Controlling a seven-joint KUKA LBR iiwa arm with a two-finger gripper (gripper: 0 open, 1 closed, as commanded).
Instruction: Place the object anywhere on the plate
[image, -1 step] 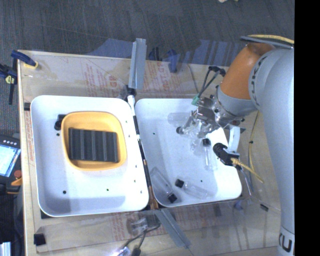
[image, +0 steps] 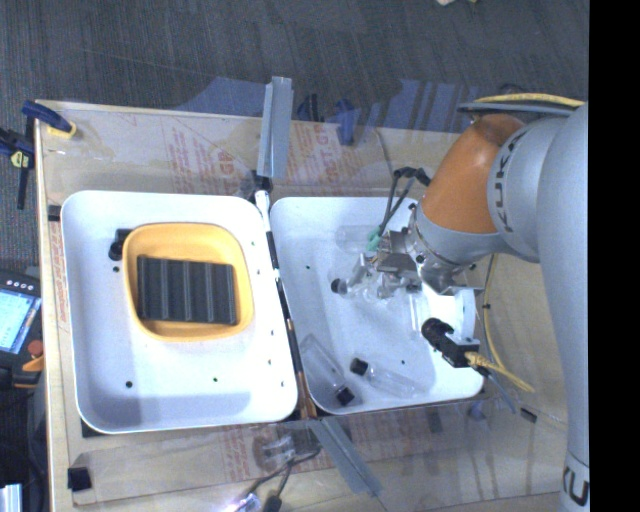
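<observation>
Yellow plate (image: 186, 243): rounded-square, sits in the left bin (image: 90, 380); a dark ribbed insert covers its middle. Landmark for all positions below.
Right bin (image: 300, 250): just beside the plate's bin, the two walls touching along the centre seam.
Arm (image: 530, 170): grey with orange band, reaches over the right bin, well apart from the plate; covers that bin's upper right corner.
Hand (image: 385, 275): hangs low over the middle of the right bin. Its fingers blur into clear and metal parts; whether clenched or released, cannot tell.
Object (image: 390, 378): a clear plastic piece lying near the right bin's front wall, far side of the seam from the plate. Outline faint against white; exact shape hard to make out.
Black bits (image: 357, 367): two small dark pieces next to the clear piece; too small to identify.
Desk (image: 150, 140): wood with taped sheet, edges partly cut off by clamps.
</observation>
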